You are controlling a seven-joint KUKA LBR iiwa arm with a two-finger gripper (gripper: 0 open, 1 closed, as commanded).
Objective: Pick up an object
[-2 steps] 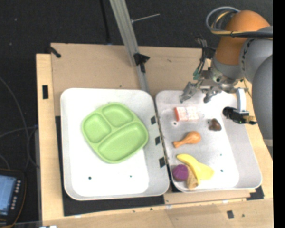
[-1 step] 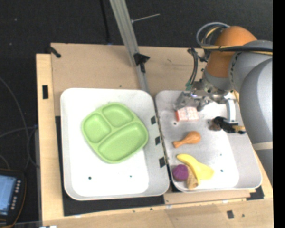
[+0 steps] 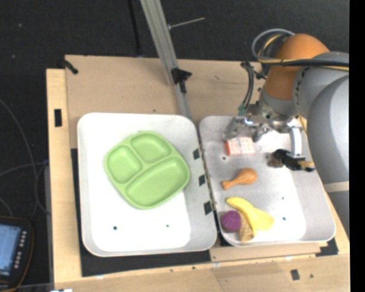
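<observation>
Beneath the gripper [image 3: 248, 128] — a small boxy red-and-white carton [image 3: 239, 146].

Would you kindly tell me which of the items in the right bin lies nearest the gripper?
The small red-and-white box, lying just below the gripper at the bin's far end; the drumstick, banana and purple fruit sit progressively farther toward the near edge.

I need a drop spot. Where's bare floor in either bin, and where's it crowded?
Left bin: bare strip along the near edge, below the green divided plate. Right bin: bare patch right of the banana and drumstick. Crowded: near-left corner by the purple fruit, and the far end under the gripper.
</observation>
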